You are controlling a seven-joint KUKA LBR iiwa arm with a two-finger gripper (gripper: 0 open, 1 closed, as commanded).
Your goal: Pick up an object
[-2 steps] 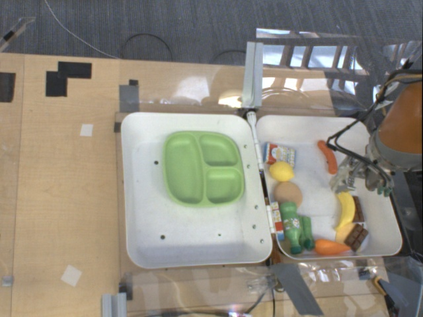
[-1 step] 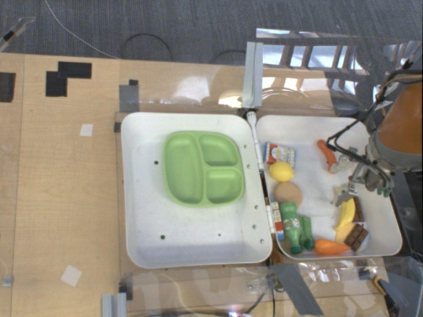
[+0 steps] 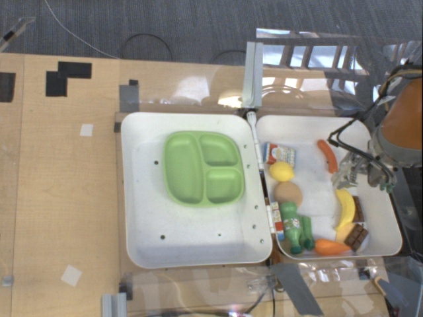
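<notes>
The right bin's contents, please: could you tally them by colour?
Yellow: 2, lemon, banana
Orange-red: 2, sausage, carrot
Green: 1, bottle
Brown: 2, potato, chocolate bar
White-red: 1, carton
Total: 8

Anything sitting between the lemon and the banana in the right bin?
No. In the camera view, bare white bin floor separates the lemon from the banana.

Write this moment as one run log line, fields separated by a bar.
arm: over right bin | gripper: above banana, nothing seen held | left bin: green plate | pick: not yet done
</notes>
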